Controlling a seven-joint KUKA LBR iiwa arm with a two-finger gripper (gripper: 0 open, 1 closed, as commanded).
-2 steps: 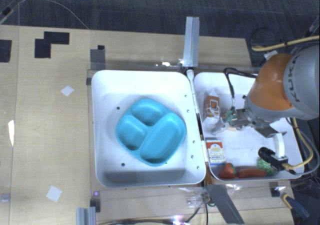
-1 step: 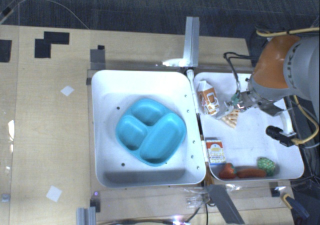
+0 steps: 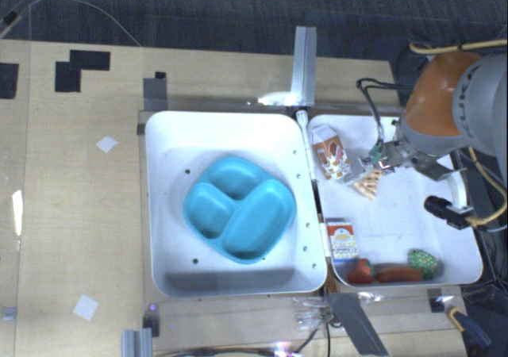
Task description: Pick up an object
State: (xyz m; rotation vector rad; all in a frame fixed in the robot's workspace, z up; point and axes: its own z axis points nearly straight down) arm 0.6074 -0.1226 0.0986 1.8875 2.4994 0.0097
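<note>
So along the near edge of the right bin [image 3: 468, 268] there's a row of play food: a red tomato-ish piece [image 3: 361, 270] by the near-left corner, a brownish sausage [image 3: 399, 274] just beside it, then a green bumpy thing [image 3: 424, 262]. Just behind the tomato sits a small box [image 3: 342, 239] with a red top against the left wall. Its print is too small to read.

Further back, mid-bin, a tan waffle-looking piece [image 3: 367, 183] lies right under the gripper [image 3: 379, 159], and a packet [image 3: 331, 155] with orange-brown artwork sits near the far-left corner. No legible brand there either.

Honestly I cannot tell how the gripper is set from this angle, it's all wrist and cables.

The waffle piece looks like the target. If I were doing it, I'd come straight down centred on it and keep off the packet next door, since it's flat and could easily slide out.

The left bin [image 3: 163, 213] holds a blue divided tray [image 3: 240, 209], roughly central.
</note>
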